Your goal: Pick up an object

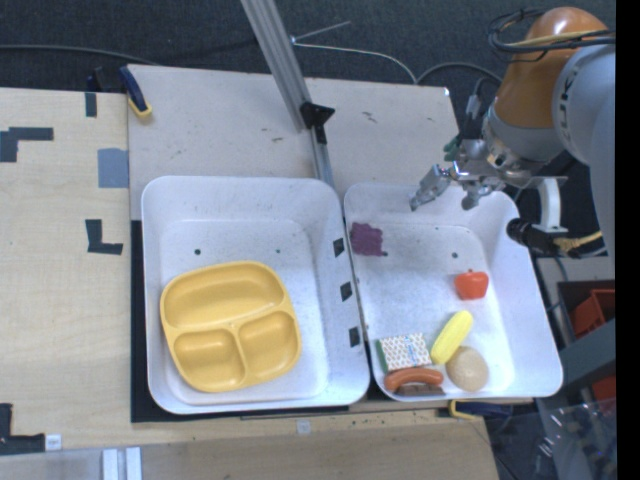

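gripper [444, 196] open, above right bin [520, 268]

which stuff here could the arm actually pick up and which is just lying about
For the job: pincer, purple lump, orange-red piece, yellow corn, patterned packet, hot dog, beige ball.

Lying about: yellow divided plate, yellow-and-blue clamp, metal pole.
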